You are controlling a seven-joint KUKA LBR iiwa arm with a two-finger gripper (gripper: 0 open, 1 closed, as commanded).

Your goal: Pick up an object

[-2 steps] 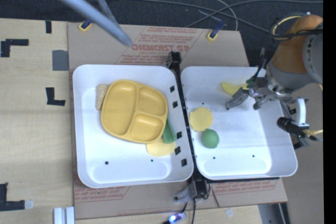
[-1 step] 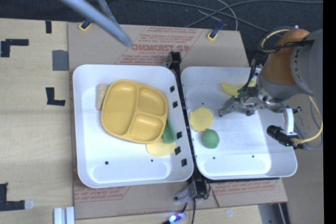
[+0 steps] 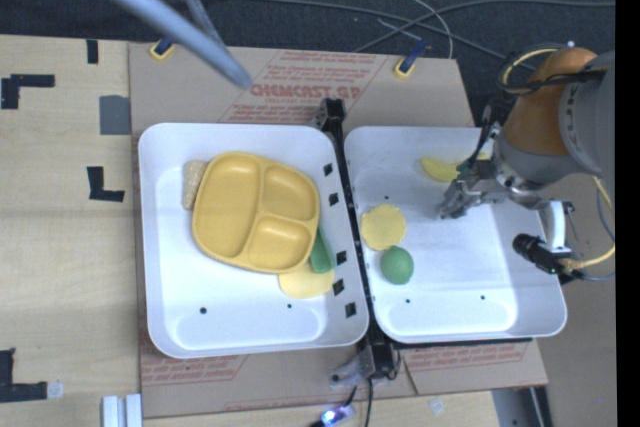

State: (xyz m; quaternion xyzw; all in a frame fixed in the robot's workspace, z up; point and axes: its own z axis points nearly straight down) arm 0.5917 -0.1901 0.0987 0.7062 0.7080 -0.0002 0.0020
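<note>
Fingers of the gripper (image 3: 452, 206) reach down into the right bin (image 3: 520, 310), but they are small and dark against the white floor, and whether they are apart or together cannot be told; nothing shows between them. Just beyond the gripper, toward the bin's far wall, lies a small yellow piece (image 3: 437, 168). Nearer the left wall of this bin sits a pale yellow disc (image 3: 383, 226), and just in front of it a green ball (image 3: 397, 265), the two close together but apart from the gripper.

Over in the left bin (image 3: 165, 245), a yellow divided plate (image 3: 255, 211) takes up the middle. A tan sponge (image 3: 192, 183) pokes out from under its left edge. At its right front corner a green piece (image 3: 320, 255) and a pale yellow flat piece (image 3: 303, 283) lie partly under the plate.
</note>
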